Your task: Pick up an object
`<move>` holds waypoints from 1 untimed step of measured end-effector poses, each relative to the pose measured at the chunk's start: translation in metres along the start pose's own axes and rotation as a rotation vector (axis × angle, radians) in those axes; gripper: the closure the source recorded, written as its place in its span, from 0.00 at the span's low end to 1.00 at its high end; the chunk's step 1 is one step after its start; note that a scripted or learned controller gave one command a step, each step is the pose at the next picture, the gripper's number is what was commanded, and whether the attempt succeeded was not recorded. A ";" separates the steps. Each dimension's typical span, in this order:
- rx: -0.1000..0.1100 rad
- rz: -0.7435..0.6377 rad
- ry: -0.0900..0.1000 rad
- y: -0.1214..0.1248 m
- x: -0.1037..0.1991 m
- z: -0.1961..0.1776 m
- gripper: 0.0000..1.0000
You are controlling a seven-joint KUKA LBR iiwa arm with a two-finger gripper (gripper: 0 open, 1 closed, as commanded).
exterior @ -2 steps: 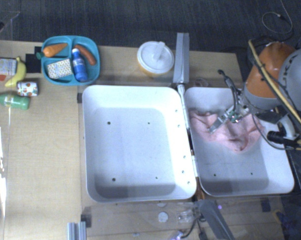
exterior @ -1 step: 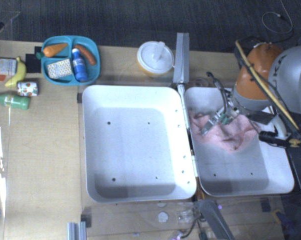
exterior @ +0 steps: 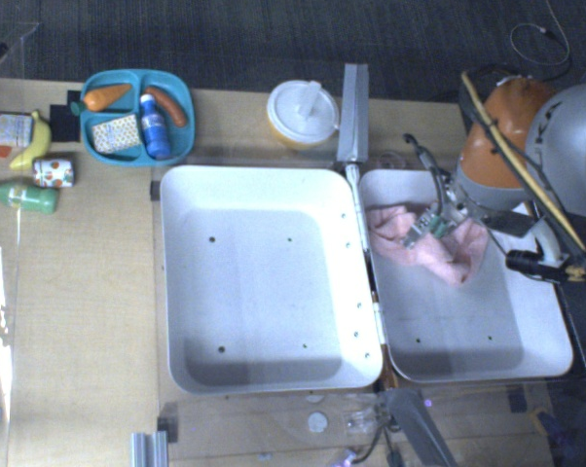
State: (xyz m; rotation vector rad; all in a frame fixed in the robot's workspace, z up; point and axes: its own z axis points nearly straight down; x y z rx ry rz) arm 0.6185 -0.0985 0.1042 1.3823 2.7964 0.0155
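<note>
Reaching in from the right: grey arm (exterior: 566,144) with orange band (exterior: 502,129) above the wrist, bent down over the right bin (exterior: 468,343). Gripper (exterior: 437,224) low in that bin's upper half, right over a crumpled pink cloth (exterior: 439,246). Touching the cloth or just above it, impossible to say. Fingers too small and blurred to tell whether open or closed. Left bin (exterior: 264,280) beside it. Off to the upper left on the bench: blue divided tray (exterior: 181,100) with toy food, and a white lidded cup (exterior: 303,113).
</note>
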 end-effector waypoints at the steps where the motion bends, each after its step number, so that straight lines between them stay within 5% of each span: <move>1: 0.011 -0.038 0.010 0.066 0.008 -0.149 1.00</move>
